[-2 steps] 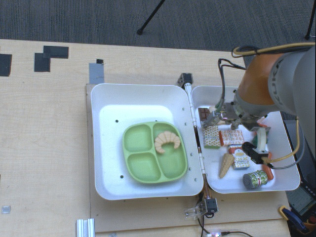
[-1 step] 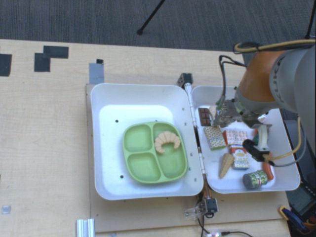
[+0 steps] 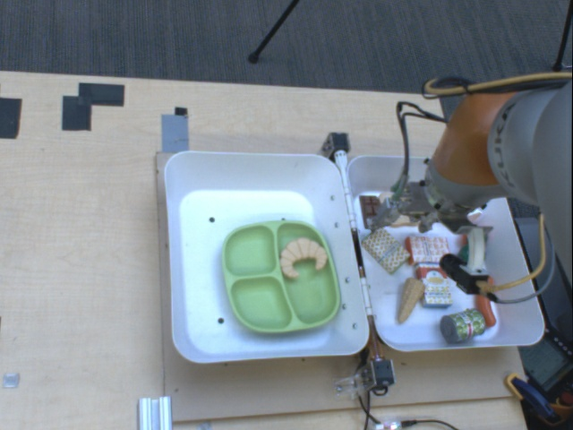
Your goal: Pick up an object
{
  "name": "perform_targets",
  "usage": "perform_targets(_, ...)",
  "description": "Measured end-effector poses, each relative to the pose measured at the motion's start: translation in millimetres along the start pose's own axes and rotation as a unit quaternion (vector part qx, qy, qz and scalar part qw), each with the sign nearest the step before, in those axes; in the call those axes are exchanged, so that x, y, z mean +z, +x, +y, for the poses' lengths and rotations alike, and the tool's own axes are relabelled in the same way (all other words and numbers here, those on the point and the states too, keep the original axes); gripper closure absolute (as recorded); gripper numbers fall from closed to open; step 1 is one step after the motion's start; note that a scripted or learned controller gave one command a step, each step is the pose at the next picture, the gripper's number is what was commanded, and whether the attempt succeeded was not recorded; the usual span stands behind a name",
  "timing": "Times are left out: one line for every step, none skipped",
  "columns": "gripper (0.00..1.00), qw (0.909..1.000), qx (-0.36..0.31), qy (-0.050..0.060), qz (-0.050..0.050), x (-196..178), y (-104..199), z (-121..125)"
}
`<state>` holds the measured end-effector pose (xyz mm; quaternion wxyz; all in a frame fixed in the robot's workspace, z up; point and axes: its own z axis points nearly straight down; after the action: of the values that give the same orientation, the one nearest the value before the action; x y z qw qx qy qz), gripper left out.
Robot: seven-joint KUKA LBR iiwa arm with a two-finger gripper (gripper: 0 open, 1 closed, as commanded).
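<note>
The right bin (image 3: 524,330) holds several small items. Among them are a speckled packet (image 3: 387,250), a red and white box (image 3: 428,247), an ice cream cone (image 3: 409,299), a small carton (image 3: 437,290) and a green can (image 3: 462,326). A brown block (image 3: 369,209) lies by the bin's left wall. My gripper (image 3: 396,214) hangs low over the upper left of this bin, just right of the brown block and above the speckled packet. Nothing visible is held in it.
The left bin (image 3: 192,267) carries a green divided plate (image 3: 255,303) with a croissant (image 3: 303,256) in its upper right compartment. A white and green tube (image 3: 477,245) and an orange-red piece (image 3: 486,311) lie at the right bin's right side. The arm covers the bin's upper right.
</note>
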<state>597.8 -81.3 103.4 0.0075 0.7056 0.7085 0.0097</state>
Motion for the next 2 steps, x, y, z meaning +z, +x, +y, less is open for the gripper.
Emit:
perform_targets(0.00,1.0000,0.000,0.002,-0.004,12.0,-4.0,-59.6)
perform_targets(1.00,1.0000,0.001,0.005,-0.002,3.5,-2.5,-60.0)
